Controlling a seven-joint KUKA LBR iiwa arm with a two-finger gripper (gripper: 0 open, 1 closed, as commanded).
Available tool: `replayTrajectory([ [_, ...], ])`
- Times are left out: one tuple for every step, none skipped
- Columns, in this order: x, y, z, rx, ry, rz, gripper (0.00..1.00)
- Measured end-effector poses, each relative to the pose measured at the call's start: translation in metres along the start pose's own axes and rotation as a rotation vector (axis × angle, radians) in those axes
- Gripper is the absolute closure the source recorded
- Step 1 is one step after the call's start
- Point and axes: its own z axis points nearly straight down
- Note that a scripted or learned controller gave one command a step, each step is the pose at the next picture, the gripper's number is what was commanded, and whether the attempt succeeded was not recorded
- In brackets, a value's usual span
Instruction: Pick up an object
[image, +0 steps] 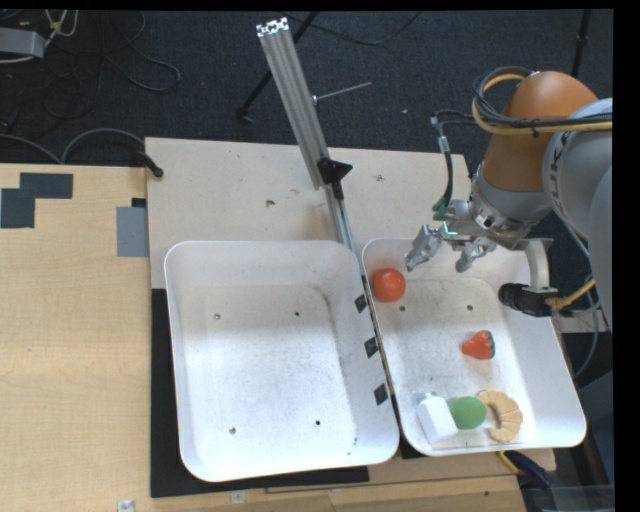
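We are looking at the gripper (447, 251) hanging over the upper edge of the right bin (545, 330), right of frame centre. Its two fingers are spread apart with nothing between them, so we are calling it open and empty.

Candidate objects are all sitting in the right bin. The orange ball (389, 285) is lying in the bin's upper left corner, near the gripper, just below and left of it in the frame. The red pepper-like piece (478, 345) is resting mid-bin, further down. At the lower end we are seeing a white block (435, 417), a green ball (466, 412) touching it, and a tan pastry-like piece (502, 415) just beside the green one. The left bin (265, 360) is taking up the frame's centre-left.

We are judging the step as approach, pick not yet made. The orange ball is looking like the easiest target: closest, and standing apart from the other objects. The catch is that it is sitting close to the bin wall and the divider (365, 300), so one finger may be hitting the rim. We are advising centring the fingers over the ball, turning them so that they close along the wall rather than across it, and lowering past the ball's widest part before closing. A round ball is likely rolling away if touched off-centre. The clustered lower trio is looking harder, since the pieces are touching.
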Motion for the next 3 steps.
replayTrajectory([
  [0.0,0.001,-0.003,-0.005,-0.001,-0.001,0.0],
  [-0.002,0.007,0.056,-0.007,-0.001,0.0,0.0],
  [-0.004,0.011,0.065,-0.024,-0.006,0.001,0.0],
])
